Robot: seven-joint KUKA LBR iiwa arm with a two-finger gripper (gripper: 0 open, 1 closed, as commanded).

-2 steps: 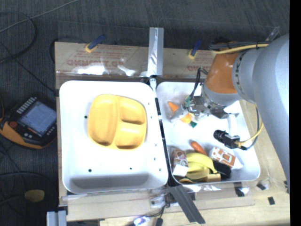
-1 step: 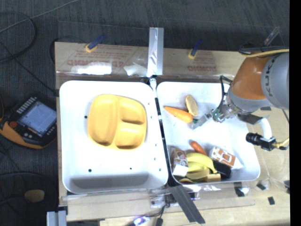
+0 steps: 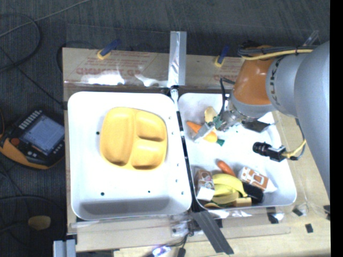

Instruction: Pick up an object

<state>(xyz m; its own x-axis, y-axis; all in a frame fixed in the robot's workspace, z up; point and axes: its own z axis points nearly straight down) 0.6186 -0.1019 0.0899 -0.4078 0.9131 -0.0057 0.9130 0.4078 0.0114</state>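
My gripper (image 3: pixel 215 124) is low in the upper-left part of the right bin (image 3: pixel 278 167), among small toy foods. An orange carrot piece (image 3: pixel 193 126) lies just to its left. A pale yellow piece (image 3: pixel 209 113) sits above it, and a yellow-orange piece (image 3: pixel 212 137) with a green bit (image 3: pixel 220 142) lies just below. I see nothing lifted off the bin floor. Near the front of this bin lie a red pepper (image 3: pixel 225 167), a banana bunch (image 3: pixel 226 186), a small printed box (image 3: pixel 254 178) and a brown packet (image 3: pixel 203 180).
The left bin (image 3: pixel 86 191) holds a yellow divided plate (image 3: pixel 133 138). A black cylinder part with a cable (image 3: pixel 268 149) hangs over the right bin's right side. The grey arm (image 3: pixel 305 84) covers the bin's upper right. A handheld device (image 3: pixel 37 138) lies off the bench at left.
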